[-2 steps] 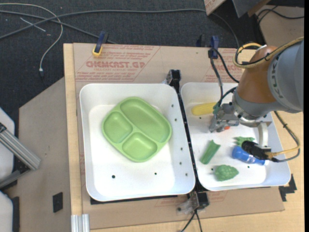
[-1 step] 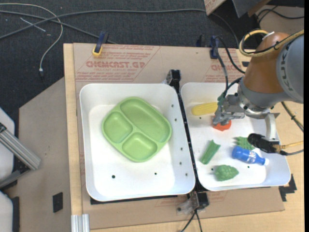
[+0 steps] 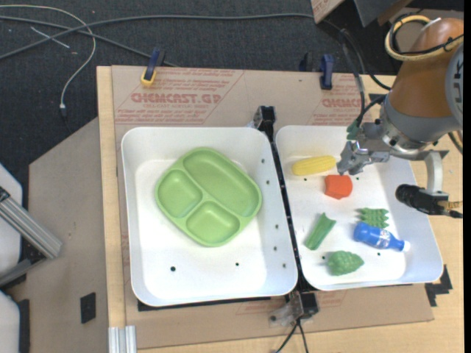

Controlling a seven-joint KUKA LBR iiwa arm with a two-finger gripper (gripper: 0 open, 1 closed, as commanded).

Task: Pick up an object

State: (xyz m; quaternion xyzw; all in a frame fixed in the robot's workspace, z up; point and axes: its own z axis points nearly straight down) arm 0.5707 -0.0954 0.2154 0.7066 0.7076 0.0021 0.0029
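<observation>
Bench [image 3: 191, 94]: brown board surface carrying two shallow white bins side by side, with blue clamps at its far edge.

Left bin [image 3: 147, 263]: holds one item, a green divided plate [image 3: 208, 195] with three compartments, lying flat near the bin's centre, slightly toward the far edge. The plate's compartments carry nothing.

Right bin [image 3: 419, 267]: holds six small items.
- Yellow corn cob [image 3: 313, 165], lying lengthwise near the far-left corner of the bin.
- Blue bottle [image 3: 378, 237] with a white cap end, lying on its side toward the right edge.
- Green pea pod [image 3: 320, 231], lying aslant near the bin's centre, closer to the left edge.
- Green broccoli piece [image 3: 344, 262], near the near edge, between the pea pod and the bottle.
- Orange-red block [image 3: 338, 187], just beside the corn cob, toward the bin's centre.
- Green leafy piece [image 3: 372, 215], touching or just beside the bottle on its far side.

Arm [image 3: 423, 94]: grey with an orange band, reaching in over the right bin's far edge.

Gripper [image 3: 349, 164]: hovering low just above the orange-red block and beside the right end of the corn cob. How far its pincer stands open cannot be told, and nothing can be seen between its tips; the block rests on the bin floor.
</observation>
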